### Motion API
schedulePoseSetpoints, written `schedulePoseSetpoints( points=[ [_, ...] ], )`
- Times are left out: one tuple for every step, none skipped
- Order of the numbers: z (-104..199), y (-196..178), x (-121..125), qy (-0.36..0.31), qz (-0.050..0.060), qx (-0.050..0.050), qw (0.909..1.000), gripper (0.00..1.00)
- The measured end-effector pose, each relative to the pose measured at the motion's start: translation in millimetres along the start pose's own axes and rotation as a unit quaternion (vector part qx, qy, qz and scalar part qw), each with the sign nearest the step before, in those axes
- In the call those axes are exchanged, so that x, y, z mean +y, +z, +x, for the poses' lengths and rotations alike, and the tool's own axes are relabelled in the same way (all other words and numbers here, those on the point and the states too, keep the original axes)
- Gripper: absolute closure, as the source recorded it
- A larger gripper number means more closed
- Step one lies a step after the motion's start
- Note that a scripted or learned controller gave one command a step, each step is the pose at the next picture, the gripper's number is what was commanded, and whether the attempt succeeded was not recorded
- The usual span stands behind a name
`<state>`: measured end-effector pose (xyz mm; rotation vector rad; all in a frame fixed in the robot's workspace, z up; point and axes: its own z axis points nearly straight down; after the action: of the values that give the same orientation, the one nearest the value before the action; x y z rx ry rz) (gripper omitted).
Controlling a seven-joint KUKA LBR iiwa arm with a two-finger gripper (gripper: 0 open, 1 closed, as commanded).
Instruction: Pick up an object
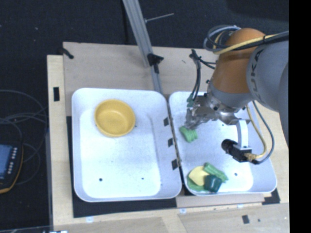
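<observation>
Gripper (193, 124) | you see it over ridged green block (188, 134), right bin's (265, 178) left edge | finger state: cannot tell | round glossy yellow bowl (114, 117), left bin (121, 178)

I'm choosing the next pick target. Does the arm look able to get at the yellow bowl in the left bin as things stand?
Probably yes. The yellow bowl sits alone and open from above in the left bin. The gripper hangs in the right bin over a green block, so it must cross the divider.

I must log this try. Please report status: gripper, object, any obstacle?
Gripper low in right bin, just above green block. Grasp unconfirmed. Yellow and green pieces heaped at near edge, apart. Yellow bowl in left bin.
</observation>
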<state>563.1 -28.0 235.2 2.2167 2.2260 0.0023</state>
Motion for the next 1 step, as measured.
schedulePoseSetpoints(
  points=[
    [51.5, 2.5, -2.7, 0.0, 0.0, 0.0, 1.0, 1.0]
  ],
)
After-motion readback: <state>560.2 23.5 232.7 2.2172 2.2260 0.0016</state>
